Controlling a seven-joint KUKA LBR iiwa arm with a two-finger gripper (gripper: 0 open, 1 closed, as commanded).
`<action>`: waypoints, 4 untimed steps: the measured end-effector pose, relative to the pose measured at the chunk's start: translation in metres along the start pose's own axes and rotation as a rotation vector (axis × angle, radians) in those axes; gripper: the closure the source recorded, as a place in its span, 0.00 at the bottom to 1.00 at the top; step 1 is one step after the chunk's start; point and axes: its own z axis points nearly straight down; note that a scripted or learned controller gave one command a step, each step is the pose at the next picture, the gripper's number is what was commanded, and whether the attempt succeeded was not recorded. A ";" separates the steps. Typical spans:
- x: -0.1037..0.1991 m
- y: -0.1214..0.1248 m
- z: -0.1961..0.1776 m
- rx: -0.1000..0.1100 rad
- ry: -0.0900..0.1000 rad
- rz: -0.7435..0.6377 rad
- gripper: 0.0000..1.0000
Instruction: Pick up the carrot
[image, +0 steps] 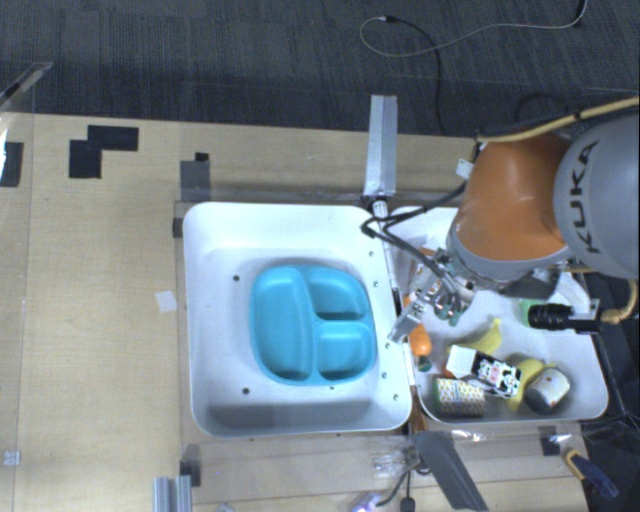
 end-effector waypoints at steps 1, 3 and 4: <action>0.040 0.064 -0.001 -0.002 -0.001 -0.048 0.00; 0.044 0.111 0.061 -0.016 -0.018 -0.096 1.00; -0.030 0.133 -0.002 -0.004 -0.004 -0.064 1.00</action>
